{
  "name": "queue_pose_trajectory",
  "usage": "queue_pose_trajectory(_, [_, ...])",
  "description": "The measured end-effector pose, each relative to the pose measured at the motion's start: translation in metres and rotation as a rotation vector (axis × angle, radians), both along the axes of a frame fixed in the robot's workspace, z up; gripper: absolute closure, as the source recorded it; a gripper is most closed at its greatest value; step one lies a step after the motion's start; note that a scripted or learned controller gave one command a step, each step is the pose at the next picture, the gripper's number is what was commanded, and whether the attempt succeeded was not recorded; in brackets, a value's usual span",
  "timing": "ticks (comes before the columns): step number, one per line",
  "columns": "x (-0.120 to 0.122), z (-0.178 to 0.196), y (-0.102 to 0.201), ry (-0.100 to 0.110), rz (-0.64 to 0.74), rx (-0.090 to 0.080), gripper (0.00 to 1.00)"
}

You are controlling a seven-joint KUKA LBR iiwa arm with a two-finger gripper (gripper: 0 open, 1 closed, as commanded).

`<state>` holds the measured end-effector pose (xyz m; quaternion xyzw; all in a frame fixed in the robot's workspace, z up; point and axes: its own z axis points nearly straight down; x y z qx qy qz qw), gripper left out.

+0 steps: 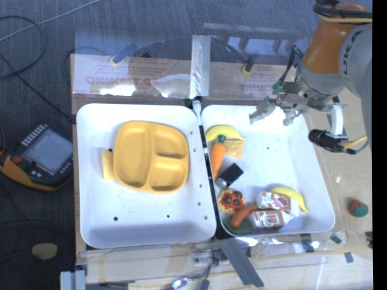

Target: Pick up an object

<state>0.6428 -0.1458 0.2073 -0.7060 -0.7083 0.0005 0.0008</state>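
The gripper [275,111] hangs with fingers spread and nothing between them, over the right bin's [314,162] bare floor at one o'clock. Likely targets crowd that bin's left and near sides: banana [222,132], carrot [217,157], carton [268,219]. A yellow tray [150,156] fills the left bin [91,222]. Grey carpet surrounds the bench.

Your gripper [273,112] hangs over the right bin's [314,168] far edge, fingers spread, nothing between them. Along that bin's left wall: banana [222,132], carrot [217,157], a small black block [230,174]. At the near edge a second banana [289,196] rests against a carton [271,210]. The left bin [91,216] carries a yellow divided tray [150,156] (three compartments, upright).
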Motion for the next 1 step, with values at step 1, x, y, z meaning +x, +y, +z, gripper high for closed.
queue_pose_trajectory(1, [0.0299, -0.0932, 0.0433, -0.016, 0.119, -0.005, 0.0])
